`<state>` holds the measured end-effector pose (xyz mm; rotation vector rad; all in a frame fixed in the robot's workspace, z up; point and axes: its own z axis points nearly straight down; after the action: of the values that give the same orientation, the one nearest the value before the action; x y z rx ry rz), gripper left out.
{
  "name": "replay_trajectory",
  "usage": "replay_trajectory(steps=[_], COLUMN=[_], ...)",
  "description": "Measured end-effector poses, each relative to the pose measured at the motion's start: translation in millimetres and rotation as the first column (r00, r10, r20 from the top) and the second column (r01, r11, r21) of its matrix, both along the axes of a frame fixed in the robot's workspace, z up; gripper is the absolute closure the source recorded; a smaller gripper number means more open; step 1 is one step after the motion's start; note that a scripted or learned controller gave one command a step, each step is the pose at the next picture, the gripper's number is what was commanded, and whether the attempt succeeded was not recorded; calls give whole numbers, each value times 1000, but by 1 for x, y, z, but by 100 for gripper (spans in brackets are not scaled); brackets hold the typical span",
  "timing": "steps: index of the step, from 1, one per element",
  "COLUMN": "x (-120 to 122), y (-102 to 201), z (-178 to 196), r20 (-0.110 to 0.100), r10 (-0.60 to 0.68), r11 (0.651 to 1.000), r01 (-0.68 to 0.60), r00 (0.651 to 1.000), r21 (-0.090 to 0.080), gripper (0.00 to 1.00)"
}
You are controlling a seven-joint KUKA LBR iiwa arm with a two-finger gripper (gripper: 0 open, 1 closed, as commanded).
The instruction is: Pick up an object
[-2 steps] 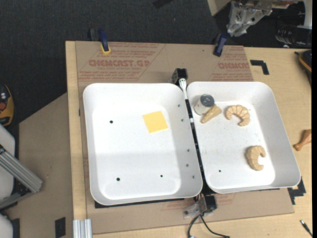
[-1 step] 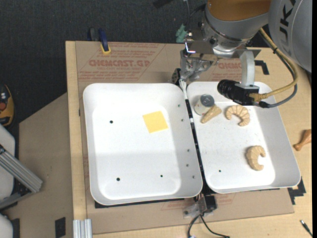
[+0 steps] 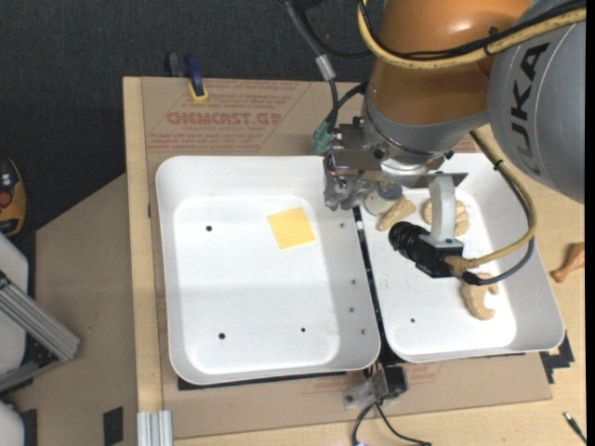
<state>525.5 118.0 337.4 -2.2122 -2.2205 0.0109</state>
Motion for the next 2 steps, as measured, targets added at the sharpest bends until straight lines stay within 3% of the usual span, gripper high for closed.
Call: replay_trajectory(steps=[1,2], x=[-50,47], y=[22,70], z=[-57,56], r20=[-1,28], r10=[-1,0], r11=[1000,1000], r01=[1,-1], r00=[1000,1000], r21=[-1,5], gripper=[100,100])
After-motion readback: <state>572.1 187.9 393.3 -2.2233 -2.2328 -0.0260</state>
